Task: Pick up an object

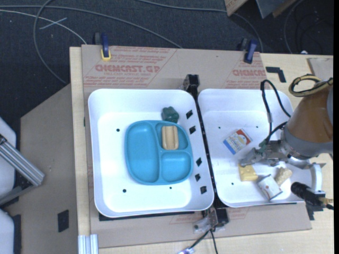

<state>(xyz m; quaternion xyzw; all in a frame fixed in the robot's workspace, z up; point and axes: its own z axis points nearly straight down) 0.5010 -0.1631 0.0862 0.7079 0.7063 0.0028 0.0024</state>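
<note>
We are looking down on two white bins sitting side by side on a bench, the left bin (103, 157) and the right bin (222, 142). The arm (312, 126) is reaching in from the right, its orange band showing above the grey wrist, and the gripper (256, 155) is sitting low in the right bin; we cannot tell how the claw is standing, since it is too small and cluttered to read. Just beside its tip, a yellow block (247, 173) is lying on the bin floor, and nothing is showing as gripped. A small card with blue and orange print (237, 141) is lying just up and left of the gripper, apart from it. A white-and-red piece (268, 187) and a pale yellow piece (282, 174) are crowding the near right corner under the wrist. In the left bin, a blue divided tray (145, 155) is holding a tan block (169, 137) in its upper right compartment, and a dark green lump (170, 114) is resting just beyond the tray's far edge. A black cable (267, 102) is looping over the right bin's far side.
</note>
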